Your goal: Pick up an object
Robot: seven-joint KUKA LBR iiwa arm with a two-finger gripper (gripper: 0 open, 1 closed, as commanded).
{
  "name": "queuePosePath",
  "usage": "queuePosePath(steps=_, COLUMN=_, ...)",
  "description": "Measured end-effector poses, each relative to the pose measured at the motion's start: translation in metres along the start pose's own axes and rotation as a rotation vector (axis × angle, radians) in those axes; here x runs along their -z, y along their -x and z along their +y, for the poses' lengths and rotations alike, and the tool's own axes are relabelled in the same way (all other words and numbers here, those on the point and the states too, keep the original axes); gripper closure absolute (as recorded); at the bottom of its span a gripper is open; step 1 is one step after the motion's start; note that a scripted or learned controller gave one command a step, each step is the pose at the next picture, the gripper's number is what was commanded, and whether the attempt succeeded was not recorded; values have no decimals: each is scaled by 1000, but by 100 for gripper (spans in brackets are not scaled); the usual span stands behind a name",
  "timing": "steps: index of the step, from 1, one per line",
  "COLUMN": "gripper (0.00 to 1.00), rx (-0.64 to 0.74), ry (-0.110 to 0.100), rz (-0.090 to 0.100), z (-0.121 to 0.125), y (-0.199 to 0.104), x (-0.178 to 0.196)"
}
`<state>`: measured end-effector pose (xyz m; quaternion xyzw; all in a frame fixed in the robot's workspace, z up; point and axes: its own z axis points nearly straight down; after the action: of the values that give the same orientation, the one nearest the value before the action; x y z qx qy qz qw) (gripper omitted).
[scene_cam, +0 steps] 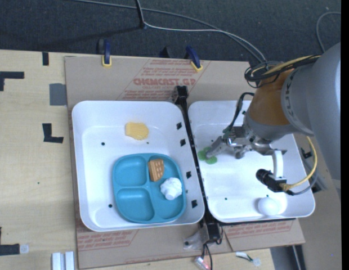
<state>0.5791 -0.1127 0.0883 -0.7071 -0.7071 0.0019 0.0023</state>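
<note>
My gripper (210,150) reaches down into the right bin (242,201) near its left wall. Its tips sit right over a small green object (209,156), which shows just below and left of them. Whether that green piece is between the fingers is hidden by the wrist. A white ball (271,206) rests at the right bin's front right corner. In the left bin (90,128) a yellow piece (137,130) lies on the floor toward the back. A blue divided tray (126,201) there holds a waffle-like brown piece (156,169) and a white lump (171,188).
The two bins meet at a black-clipped divider (190,151) just left of the gripper. The grey arm with its orange band (270,103) covers the right bin's back right. Cables (287,179) loop off the wrist over the bin's right side.
</note>
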Motion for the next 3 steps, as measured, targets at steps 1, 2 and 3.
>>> queuePosePath(steps=1, gripper=0, rx=1, ry=9, rz=-1, z=1, y=0, x=-2)
queuePosePath(steps=2, gripper=100, rx=2, ry=11, rz=0, z=2, y=-1, x=9)
queuePosePath(steps=3, gripper=100, rx=1, ry=10, rz=-1, z=11, y=0, x=67)
